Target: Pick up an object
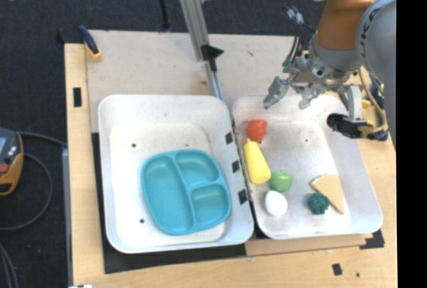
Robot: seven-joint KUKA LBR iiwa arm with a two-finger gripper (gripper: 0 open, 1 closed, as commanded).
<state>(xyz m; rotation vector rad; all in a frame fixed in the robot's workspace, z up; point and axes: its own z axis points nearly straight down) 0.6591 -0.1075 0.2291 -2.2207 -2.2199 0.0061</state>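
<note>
My gripper [290,95] hung over the far edge of the right bin [360,167], its two fingers spread apart with nothing between them. One fingertip [270,101] pointed down toward the bin's far left corner, the other sat nearer the middle of the far rim.

Below me, along the bin's left wall, a small red piece [257,129] lay closest to my fingers, apart from them. Just in front of it lay a yellow piece [256,163], long and rounded, angled along the wall. A green piece [282,181] touched its near end, and a white egg [275,203] lay just in front of those. Toward the near right sat a tan wedge [330,191] with a dark green lump [318,203] against its left side.

The left bin [120,140] held a blue divided tray [185,191].
</note>
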